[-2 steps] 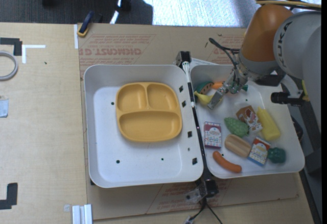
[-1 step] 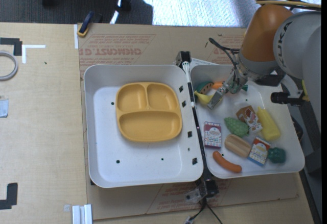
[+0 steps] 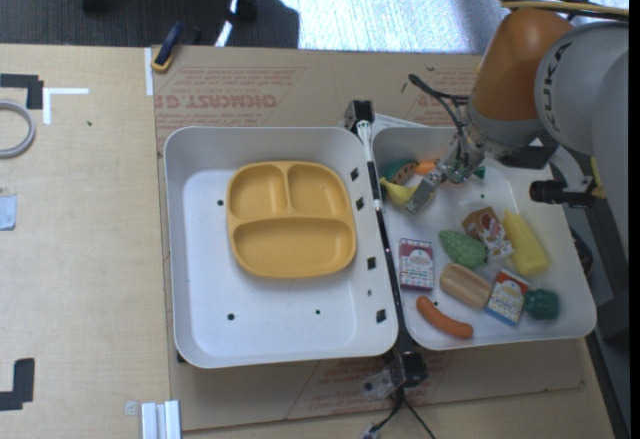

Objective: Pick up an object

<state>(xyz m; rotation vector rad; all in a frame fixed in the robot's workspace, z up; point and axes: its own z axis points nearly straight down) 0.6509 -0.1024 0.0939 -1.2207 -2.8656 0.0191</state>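
Your tool (image 3: 428, 192) sits low in the right bin (image 3: 570, 327), at its upper-left corner, hanging off the grey arm (image 3: 590, 87) with the orange band (image 3: 520, 57) above it. You cannot tell from this angle whether it is apart or together; nothing is visibly clamped in it.

Just beside the tool tip you have a banana (image 3: 397, 191), with a small green-and-orange toy (image 3: 405, 170) just above it against the bin's left wall. The tip looks very near the banana, but contact cannot be confirmed.

Rest of the right bin, well apart from the tool: red-and-white box (image 3: 416, 263), green leafy piece (image 3: 462, 247), red packet (image 3: 486, 227), yellow corn cob (image 3: 526, 241), bread roll (image 3: 465, 285), second small box (image 3: 507, 298), dark green lump (image 3: 541, 303), sausage (image 3: 443, 318) near the front wall.

Left bin (image 3: 200, 327) holds a yellow divided plate (image 3: 291, 218), lying flat near the middle-top.

Both bins sit on cardboard (image 3: 230, 92) on the desk (image 3: 80, 257).
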